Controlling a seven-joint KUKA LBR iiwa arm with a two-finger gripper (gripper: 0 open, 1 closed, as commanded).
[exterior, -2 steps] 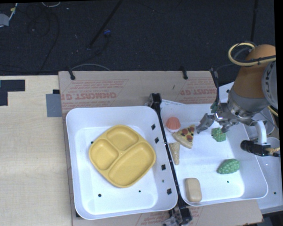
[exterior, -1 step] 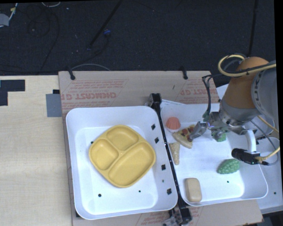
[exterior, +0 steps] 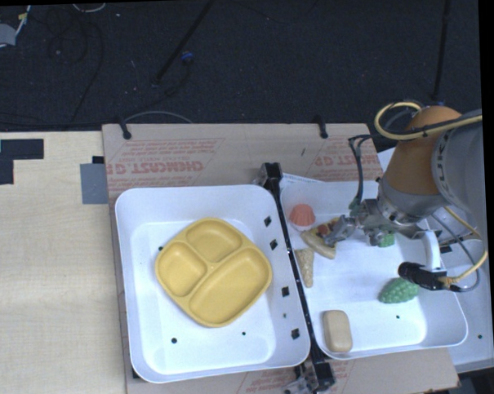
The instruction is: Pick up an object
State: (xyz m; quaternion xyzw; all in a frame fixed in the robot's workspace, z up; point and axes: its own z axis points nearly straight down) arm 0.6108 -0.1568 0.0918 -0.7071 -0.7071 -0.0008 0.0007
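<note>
The tool (exterior: 340, 229) is low in the right bin (exterior: 449, 326), right by a tan wedge (exterior: 321, 244) and a pink ball (exterior: 302, 215). Whether it grips anything cannot be told. The wedge looks small, light and stiff, so a pinch across its thin sides seems best. A yellow plate (exterior: 213, 271) sits in the left bin (exterior: 147, 335).

A yellow divided plate (exterior: 213, 271) lies in the left white bin (exterior: 147, 335), on cardboard (exterior: 188, 158).
</note>
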